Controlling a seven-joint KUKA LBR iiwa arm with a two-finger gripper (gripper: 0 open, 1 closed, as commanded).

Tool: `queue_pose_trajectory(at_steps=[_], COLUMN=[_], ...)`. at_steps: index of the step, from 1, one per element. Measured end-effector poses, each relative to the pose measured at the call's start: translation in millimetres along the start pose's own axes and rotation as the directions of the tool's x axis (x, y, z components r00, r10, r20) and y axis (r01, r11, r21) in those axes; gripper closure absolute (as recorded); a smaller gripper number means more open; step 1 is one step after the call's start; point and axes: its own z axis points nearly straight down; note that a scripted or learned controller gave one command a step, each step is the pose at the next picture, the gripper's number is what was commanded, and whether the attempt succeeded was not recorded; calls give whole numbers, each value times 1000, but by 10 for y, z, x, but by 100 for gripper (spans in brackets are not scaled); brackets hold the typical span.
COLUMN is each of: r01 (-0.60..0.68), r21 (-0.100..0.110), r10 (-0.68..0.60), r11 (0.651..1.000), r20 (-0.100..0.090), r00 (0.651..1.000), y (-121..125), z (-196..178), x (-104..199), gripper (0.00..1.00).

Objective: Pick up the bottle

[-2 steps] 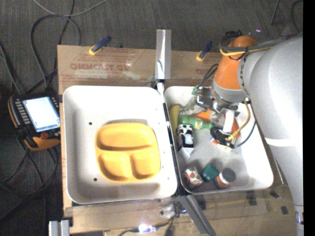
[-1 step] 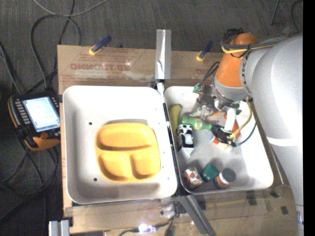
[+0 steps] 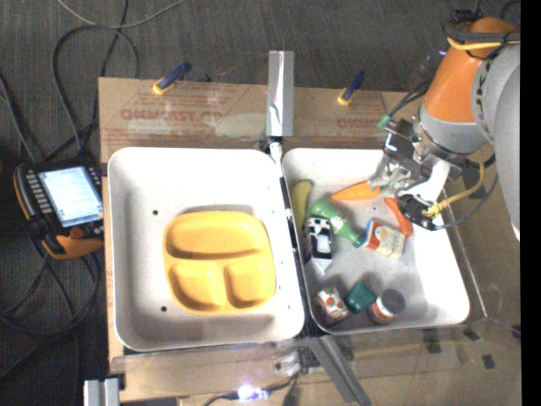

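**Green bottle lies flat among clutter, a light and slick target**

The claw [image 3: 394, 176] hangs over the upper right of the right bin [image 3: 456, 299], just above an orange carrot-shaped piece [image 3: 353, 192]; whether it is spread or pressed together I cannot tell, as the wrist hardware hides its tips. Left of it and a little lower, the green bottle [image 3: 336, 222] lies on its side near the bin's middle, tilted, with a black-and-white toy [image 3: 319, 237] touching its lower left and a small carton [image 3: 386, 239] just beside its cap end. It looks like light, stiff, smooth plastic, likely to roll or slip. Best gripped across the round body mid-length, squarely. The left bin [image 3: 135, 176] holds a yellow tray [image 3: 221, 256].
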Motion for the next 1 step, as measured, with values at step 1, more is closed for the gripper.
queue_pose_trajectory(at_steps=[1], r01=[0], r21=[0], r10=[0], r11=[1000], r20=[1], r00=[1000], y=[0], z=[-1], x=[0], gripper=[0])
